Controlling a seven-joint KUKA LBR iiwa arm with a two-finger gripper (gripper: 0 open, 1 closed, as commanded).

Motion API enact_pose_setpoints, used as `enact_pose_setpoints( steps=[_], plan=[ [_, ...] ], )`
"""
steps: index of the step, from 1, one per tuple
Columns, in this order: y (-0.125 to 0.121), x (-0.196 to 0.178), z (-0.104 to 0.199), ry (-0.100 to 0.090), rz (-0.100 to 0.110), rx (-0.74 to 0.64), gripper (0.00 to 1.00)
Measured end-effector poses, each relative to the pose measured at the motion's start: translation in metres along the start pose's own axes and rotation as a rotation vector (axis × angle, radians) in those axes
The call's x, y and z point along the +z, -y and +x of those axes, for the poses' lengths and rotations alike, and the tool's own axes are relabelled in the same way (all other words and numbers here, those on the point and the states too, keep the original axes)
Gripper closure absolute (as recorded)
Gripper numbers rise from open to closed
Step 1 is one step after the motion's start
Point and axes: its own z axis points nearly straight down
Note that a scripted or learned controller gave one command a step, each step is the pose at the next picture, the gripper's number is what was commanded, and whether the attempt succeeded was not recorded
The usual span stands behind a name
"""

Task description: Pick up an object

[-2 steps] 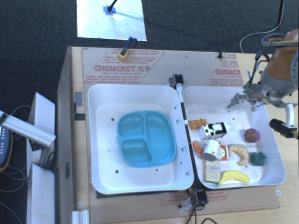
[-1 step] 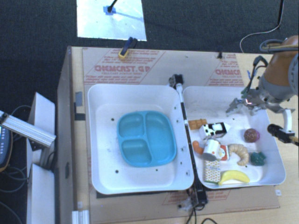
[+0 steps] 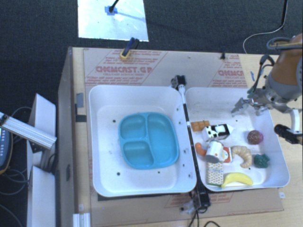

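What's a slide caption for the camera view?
KUKA arm's end effector hovers over the right bin of toy food, including a banana and croissant; left bin holds a blue divided tray.

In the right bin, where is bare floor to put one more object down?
The right bin is bare along its far half, between the far wall and the toy cow, near the gripper. The near half is crowded, from the banana to the croissant.
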Motion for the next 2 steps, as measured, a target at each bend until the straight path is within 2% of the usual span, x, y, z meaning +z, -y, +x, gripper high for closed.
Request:
enact_pose_setpoints(
  steps=[1,2],
  plan=[
    [0.036,-0.004,0.0,0.0,0.001,0.001,0.0],
    [0.015,0.046,0.001,-0.001,0.002,-0.002,0.0]
  ],
)
